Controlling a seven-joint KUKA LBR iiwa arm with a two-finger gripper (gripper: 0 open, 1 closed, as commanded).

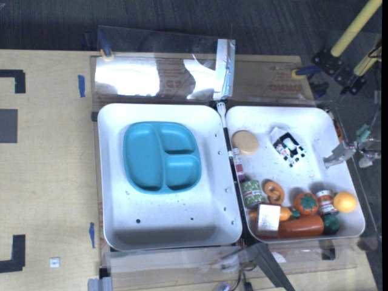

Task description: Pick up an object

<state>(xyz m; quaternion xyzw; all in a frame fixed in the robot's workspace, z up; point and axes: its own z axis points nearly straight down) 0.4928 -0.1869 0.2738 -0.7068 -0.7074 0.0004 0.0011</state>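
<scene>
Two white bins sit side by side on the bench. Inside the left bin (115, 211) lies a blue tray (162, 156) with three parts. The right bin (315, 115) holds many small toys. A round tan bun (245, 141) is at its far left. A small can (251, 193) and a pretzel (273, 191) sit near the middle. A tomato (307, 203), a red hot dog (300, 227) and a yellow lemon (344, 202) lie along the near side. At the right edge is the gripper (348, 152); I cannot tell if it is wide or closed.
</scene>
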